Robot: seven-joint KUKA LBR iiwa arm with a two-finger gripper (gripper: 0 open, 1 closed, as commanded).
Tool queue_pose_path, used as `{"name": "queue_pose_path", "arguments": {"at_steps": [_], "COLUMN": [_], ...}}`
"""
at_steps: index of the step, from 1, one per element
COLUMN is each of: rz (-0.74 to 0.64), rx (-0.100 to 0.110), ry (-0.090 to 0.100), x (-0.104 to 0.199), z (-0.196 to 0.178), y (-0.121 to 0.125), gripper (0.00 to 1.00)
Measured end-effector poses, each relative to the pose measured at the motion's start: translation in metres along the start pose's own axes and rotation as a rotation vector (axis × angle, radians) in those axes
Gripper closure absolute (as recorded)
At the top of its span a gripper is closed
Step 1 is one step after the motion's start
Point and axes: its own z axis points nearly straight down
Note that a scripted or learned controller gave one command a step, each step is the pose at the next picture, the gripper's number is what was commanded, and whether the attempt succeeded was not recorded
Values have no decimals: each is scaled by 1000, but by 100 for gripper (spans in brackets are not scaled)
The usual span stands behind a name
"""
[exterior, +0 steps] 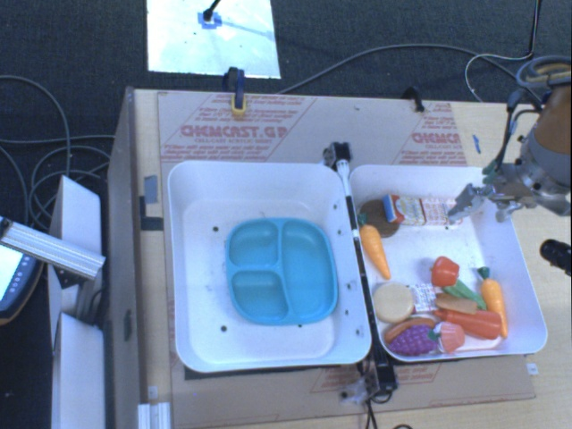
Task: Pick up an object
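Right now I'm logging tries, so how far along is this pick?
Done: the claw has reached the right bin, at its far edge. In hand: nothing visible between its tips. Left: the whole grasp. The carrot, red pepper and other toy food lie in the bin; the blue tray sits in the left bin.

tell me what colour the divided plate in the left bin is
Light blue. The divided plate shows plainly in the camera view, lying flat in the left bin.

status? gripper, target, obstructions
Gripper over right bin's far edge, holding nothing visible. Toy food piled in that bin; nearest is the carton. Left bin has blue tray. Nothing blocking.
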Motion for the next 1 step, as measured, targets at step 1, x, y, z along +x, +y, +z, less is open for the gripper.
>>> {"name": "queue_pose_path", "arguments": {"at_steps": [1], "rz": [-1], "rx": [2], "ry": [2], "x": [52], "z": [92], "y": [55], "gripper": [0]}}
